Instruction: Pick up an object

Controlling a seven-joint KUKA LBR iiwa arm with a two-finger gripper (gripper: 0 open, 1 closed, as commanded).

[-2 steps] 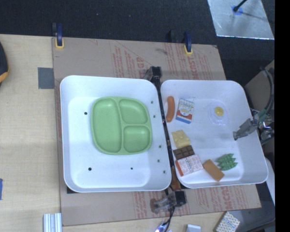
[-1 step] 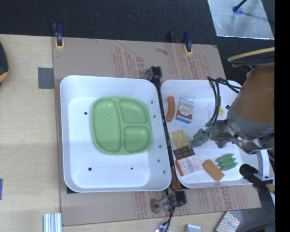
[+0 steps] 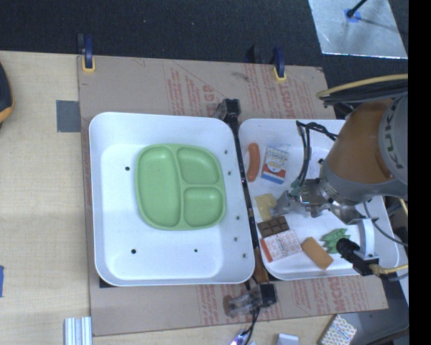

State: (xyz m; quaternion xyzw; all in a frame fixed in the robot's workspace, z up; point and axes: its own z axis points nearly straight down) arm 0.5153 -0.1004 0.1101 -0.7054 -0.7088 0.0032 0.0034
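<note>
Nearest the camera, along the near edge of the right bin, lie a tan block, a small red-and-white card to its left, and a green leafy toy to its right. Just beyond the card sits a dark brown chocolate-like square, and beyond that a pale yellow piece. Toward the far side of this bin lie an orange sausage shape and a small blue, white and red carton.

Over the middle of the right bin hangs the gripper, reaching in from the right on the grey arm with its orange band. Whether its jaws are wide or narrow cannot be told, and nothing is visibly between them.

To the left, the other white bin holds a light green divided plate with three compartments.
</note>
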